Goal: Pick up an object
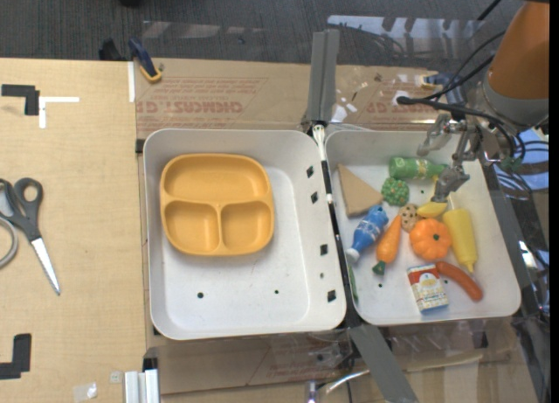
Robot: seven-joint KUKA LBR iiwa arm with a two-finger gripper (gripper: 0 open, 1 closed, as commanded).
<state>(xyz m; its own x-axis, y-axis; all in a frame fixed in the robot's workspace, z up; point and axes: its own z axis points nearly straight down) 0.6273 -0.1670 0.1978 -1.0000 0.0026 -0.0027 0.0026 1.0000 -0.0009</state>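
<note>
Camera view: two shallow white bins side by side on the bench. The left bin [175,305] holds a yellow three-compartment plate [217,204] lying flat in its upper half. The right bin [498,244] holds a cluster of toy foods: a tan wedge [356,189] near its upper left; a green bottle [416,167] lying on its side near the top; a green broccoli piece [395,191] just below the bottle; a blue-and-white bottle [368,231] tilted beside the wedge's lower edge; a carrot [389,240] just right of it; a small spotted cookie [408,213] above the carrot; an orange pumpkin [430,239]; a yellow corn cob [461,237] to the pumpkin's right; a small yellow piece [431,210] above the pumpkin; a red sausage [460,280]; and a small carton [428,290] at the lower edge. The gripper [444,184] reaches in from the upper right, its tip low over the bin between the green bottle and the yellow piece; whether its fingers are parted or closed cannot be told, and nothing is seen held. A pair of scissors [31,226] lies on the bench, well left of the bins.
</note>
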